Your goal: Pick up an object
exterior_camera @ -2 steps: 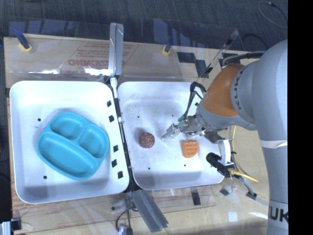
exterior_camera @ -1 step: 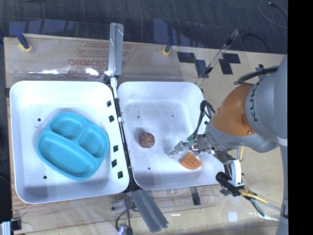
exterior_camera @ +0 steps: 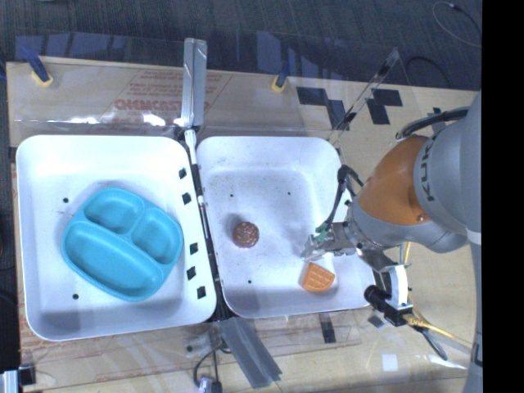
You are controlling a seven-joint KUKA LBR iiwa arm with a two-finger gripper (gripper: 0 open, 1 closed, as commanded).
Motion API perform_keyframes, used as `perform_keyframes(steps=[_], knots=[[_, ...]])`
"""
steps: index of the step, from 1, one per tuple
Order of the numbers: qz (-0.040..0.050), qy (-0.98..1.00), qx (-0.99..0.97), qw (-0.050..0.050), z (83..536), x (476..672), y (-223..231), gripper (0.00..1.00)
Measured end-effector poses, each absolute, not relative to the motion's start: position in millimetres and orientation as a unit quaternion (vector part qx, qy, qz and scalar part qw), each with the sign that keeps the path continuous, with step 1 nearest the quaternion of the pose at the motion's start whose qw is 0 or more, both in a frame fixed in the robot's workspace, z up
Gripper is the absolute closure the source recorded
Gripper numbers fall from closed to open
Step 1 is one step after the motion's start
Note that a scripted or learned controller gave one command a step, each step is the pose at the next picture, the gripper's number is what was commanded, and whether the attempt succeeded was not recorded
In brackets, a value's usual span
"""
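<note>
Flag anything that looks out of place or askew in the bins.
Nothing stands out. The blue tray lies flat but at a slant in the left bin. A brown ball and an orange waffle lie apart in the right bin, the waffle by the gripper.

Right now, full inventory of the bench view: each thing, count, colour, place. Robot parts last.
bins: 2, white, side by side on the bench
tray: 1, blue, three compartments, in the left bin
ball: 1, brown, speckled, middle of the right bin floor
waffle: 1, orange, near the right bin's front right corner
divider: 1, grey metal strip, between the bins at the far edge
arm: 1, grey with orange band, reaching in from the right
gripper: 1, dark, low at the right bin's right wall, just above the waffle; finger state unclear
</note>
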State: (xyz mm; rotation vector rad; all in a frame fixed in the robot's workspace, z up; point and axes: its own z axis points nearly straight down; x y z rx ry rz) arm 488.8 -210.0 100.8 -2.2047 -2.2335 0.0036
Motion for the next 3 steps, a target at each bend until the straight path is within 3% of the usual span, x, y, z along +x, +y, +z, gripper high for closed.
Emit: perform_keyframes(steps=[1,2,3], knots=[[0.0,-0.711,-0.704,0.001,223.9,543.2,-124.3,1.0],[0.0005,-0.71,-0.705,0.002,91.1,476.3,-177.1,1.0],[0.0002,-0.71,-0.704,0.0,273.0,507.3,-149.9,1.0]])
